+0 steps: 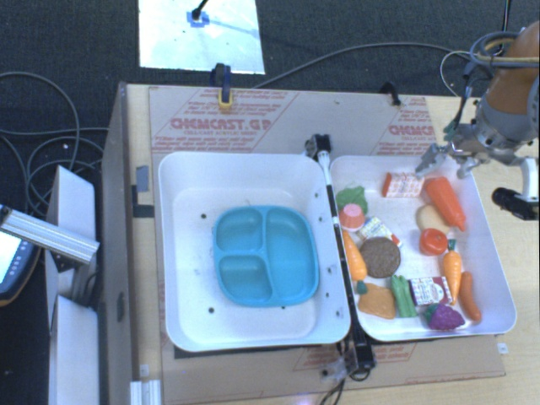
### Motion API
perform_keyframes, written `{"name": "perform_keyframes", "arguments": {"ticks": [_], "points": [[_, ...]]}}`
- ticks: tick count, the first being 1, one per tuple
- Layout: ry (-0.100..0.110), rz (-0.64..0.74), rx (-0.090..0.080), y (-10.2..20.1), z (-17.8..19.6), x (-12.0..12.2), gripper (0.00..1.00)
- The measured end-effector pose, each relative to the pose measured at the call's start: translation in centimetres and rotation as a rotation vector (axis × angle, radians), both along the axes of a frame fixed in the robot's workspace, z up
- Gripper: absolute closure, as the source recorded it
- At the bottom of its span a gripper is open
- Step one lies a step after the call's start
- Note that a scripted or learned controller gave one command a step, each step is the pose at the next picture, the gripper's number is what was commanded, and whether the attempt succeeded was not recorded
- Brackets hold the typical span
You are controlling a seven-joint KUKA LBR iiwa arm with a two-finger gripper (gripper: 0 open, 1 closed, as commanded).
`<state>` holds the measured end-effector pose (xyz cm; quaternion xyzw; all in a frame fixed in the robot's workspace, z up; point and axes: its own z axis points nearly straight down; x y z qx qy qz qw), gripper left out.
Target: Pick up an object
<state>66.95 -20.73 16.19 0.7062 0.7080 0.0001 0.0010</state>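
My gripper (447,164) hovers over the far right corner of the right bin (498,289), its two fingers spread open with nothing between them. Just below it lie a large orange carrot (445,202) and a red-and-white packet (402,184). Further toy food fills the same bin: a tomato (434,241), a pale potato (429,218), a brown patty (380,257), a green leafy piece (353,199), a pink cup (352,217), two smaller carrots (453,268), purple grapes (445,316) and another small packet (430,290).
The left bin (181,192) holds a blue divided plate (266,256). A black-and-white rod (331,201) runs along the seam between the bins. Cables and the grey-orange arm (510,91) are at the upper right.
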Motion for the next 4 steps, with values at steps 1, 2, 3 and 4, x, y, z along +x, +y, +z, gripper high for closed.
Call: {"name": "perform_keyframes", "arguments": {"ticks": [1,2,3,4], "points": [[0.004,-0.002,0.001,0.0,-4.9,-9.0,0.00],[0.003,-0.001,0.002,0.8,-7.9,-12.3,0.00],[0.002,0.001,0.003,4.6,-8.0,-8.2,0.00],[0.002,0.002,0.003,4.5,-7.2,-8.1,1.00]]}}
